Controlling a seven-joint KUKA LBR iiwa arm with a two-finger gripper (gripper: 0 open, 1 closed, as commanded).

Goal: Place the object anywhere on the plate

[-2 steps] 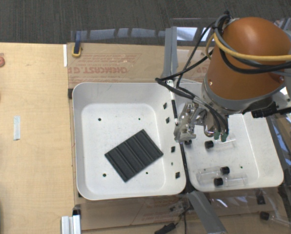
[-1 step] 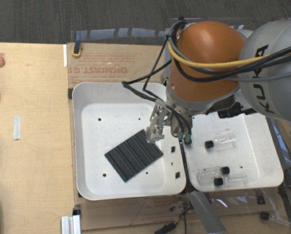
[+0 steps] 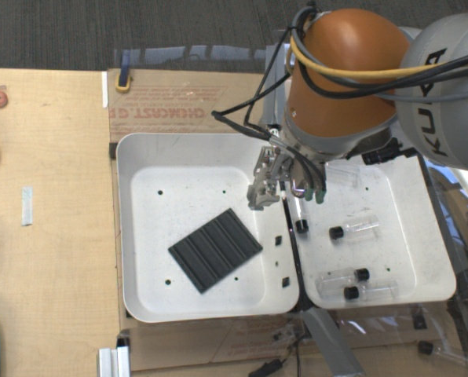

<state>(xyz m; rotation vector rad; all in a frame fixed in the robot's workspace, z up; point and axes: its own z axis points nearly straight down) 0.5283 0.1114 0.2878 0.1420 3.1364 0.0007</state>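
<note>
arm (image 3: 344, 69): its orange band bulks large at top right, closest to the lens, with grey casing to its right; it hangs over the back of both bins.
cables (image 3: 242, 108): yellow and black loops wrap the band, and black ones trail left over the cardboard.
gripper (image 3: 267, 188): hangs under the band, low over the back right part of the left bin, close to the wall shared by the bins.
jaws: cannot tell whether spread or closed; nothing can be seen between them.
plate (image 3: 216, 250): dark ridged slab lying flat in the left bin, turned at a slant, front of centre, nothing on it.
vials (image 3: 358, 228): clear tubes with black caps lying in the right bin; one near the middle, two more close together at the front, all well apart from the plate.
left bin (image 3: 128, 234): white, shallow.
right bin (image 3: 422, 210): white, touching the left bin along one side.
cardboard (image 3: 179, 100): brown sheet with red print, under and behind the bins.
bench (image 3: 45, 148): pale wood, to the left.
</note>
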